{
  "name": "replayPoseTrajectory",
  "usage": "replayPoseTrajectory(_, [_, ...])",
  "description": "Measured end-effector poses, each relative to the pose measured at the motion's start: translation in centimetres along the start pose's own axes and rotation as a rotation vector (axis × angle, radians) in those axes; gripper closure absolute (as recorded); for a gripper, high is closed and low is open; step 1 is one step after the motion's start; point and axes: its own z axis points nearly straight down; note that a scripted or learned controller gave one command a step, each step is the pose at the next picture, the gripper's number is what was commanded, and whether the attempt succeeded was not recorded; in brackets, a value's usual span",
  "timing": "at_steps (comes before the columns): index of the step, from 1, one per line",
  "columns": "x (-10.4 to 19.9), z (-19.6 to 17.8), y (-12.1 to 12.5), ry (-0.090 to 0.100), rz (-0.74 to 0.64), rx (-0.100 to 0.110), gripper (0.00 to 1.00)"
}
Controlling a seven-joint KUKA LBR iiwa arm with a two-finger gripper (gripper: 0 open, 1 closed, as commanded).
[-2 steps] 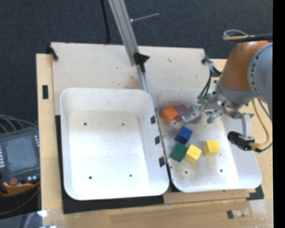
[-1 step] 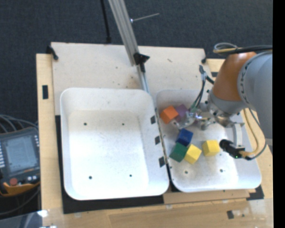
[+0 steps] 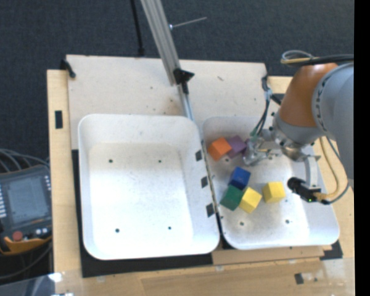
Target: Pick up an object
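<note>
Gripper [image 3: 254,155] hangs low in the right bin [image 3: 296,236] beside the purple cube [image 3: 237,144] — its grasp unreadable. Six cubes lie there — orange [image 3: 219,148], purple, blue [image 3: 239,177], green [image 3: 232,197], two yellow [image 3: 251,200] [image 3: 273,192].

Arm [image 3: 314,106]: you're seeing it reaching into the right bin [image 3: 314,227].
Gripper [image 3: 254,153]: hovering beside the purple cube [image 3: 237,143] and orange cube [image 3: 220,148].
</note>
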Motion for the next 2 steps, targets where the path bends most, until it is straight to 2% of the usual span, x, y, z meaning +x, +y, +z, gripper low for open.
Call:
replayPoseTrajectory(1, [-0.5,-4.5,-0.2,0.000,-0.003,0.000,1.00])
replayPoseTrajectory(2, [0.1,-10.7,0.0,0.000,-0.010,-0.003,1.00])
